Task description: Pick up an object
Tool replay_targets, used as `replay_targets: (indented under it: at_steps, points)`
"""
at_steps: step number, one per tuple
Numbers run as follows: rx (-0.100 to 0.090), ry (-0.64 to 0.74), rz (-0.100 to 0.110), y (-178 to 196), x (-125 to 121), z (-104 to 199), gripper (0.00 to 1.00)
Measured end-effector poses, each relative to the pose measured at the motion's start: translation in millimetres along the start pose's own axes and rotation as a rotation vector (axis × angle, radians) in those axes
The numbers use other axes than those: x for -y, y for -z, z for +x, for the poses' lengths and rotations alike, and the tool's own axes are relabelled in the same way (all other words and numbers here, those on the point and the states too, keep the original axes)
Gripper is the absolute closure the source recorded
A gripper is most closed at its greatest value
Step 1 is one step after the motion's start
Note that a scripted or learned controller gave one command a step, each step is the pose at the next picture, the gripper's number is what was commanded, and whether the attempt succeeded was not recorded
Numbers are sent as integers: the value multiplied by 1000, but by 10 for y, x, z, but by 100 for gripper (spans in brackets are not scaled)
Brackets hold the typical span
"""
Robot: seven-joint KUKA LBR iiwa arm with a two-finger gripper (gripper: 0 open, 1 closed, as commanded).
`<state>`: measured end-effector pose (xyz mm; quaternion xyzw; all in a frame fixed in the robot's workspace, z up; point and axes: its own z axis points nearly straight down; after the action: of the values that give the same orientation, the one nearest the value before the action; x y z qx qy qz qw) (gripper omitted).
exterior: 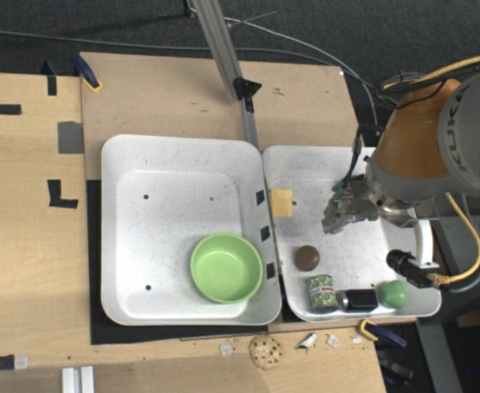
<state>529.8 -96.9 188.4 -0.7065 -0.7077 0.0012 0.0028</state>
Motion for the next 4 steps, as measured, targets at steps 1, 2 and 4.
replay_targets:
  at_steps: [1,2,4]
  points:
    - [0,0,0,0,0,0,0]
    - [0,-1,8,-471,-5,39,0]
    - [-3,-2,6,-883,8,51,100]
